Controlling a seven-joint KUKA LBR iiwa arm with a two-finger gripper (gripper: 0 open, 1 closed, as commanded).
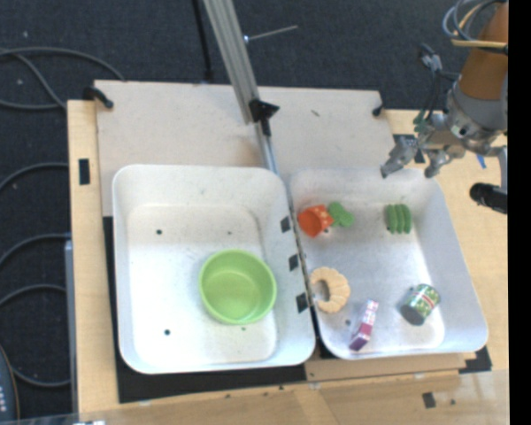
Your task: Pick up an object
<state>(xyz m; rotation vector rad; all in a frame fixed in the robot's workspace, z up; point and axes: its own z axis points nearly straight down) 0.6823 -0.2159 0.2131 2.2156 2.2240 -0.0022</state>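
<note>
The gripper (413,162) hovers with fingers spread, empty, above the right bin's (456,264) far rim. Nothing is picked yet; the green toy (397,219) lies nearest.

You have black cables (18,264) looping on dark floor left of the desk (88,237); aluminium rail (234,47) slants above it.

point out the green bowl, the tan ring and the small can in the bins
round lime-green plastic bowl (238,287), camera view, inner floor.
tan ring-shaped doughnut toy (329,289), camera view, on its ring.
small green and silver can (419,304), camera view, on its side wall.
</note>
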